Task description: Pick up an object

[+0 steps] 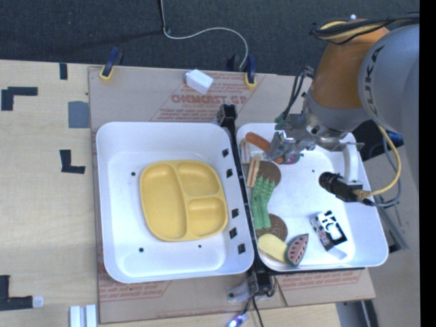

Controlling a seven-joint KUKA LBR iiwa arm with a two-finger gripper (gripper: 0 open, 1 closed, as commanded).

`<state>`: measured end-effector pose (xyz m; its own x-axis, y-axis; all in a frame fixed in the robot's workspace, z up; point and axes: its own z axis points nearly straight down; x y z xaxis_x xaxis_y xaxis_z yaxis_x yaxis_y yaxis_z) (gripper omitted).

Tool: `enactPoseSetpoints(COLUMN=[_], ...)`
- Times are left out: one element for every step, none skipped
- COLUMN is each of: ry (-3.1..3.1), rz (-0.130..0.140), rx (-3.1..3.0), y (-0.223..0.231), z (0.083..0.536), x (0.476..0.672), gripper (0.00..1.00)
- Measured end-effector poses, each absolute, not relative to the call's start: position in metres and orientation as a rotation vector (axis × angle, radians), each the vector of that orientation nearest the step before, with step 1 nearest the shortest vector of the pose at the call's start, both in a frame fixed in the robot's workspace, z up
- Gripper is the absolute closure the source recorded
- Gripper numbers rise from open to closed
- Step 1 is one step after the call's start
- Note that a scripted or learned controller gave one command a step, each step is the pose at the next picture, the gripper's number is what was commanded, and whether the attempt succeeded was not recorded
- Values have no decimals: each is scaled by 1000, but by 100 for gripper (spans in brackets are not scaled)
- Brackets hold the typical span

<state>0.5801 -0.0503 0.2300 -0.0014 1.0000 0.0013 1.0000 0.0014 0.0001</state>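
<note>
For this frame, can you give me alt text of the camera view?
A grey and orange robot arm reaches from the right, its gripper low over toy food in the right bin. The left bin holds a yellow divided plate.

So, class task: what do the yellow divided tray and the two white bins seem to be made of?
Yellow divided tray: probably moulded plastic, matte to slightly glossy; even colour, rounded compartment ridges. White bins and: likely thin formed plastic with a smooth sheen, soft rounded rims and corners. The look alone cannot confirm either.
</note>
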Motion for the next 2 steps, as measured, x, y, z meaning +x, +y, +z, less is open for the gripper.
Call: enactPoseSetpoints(ry=[-2224,-2224], rz=[-1,3], rx=[-2222,-2214], y=[-79,-27], z=[232,238], x=[631,576], gripper=[100,100])
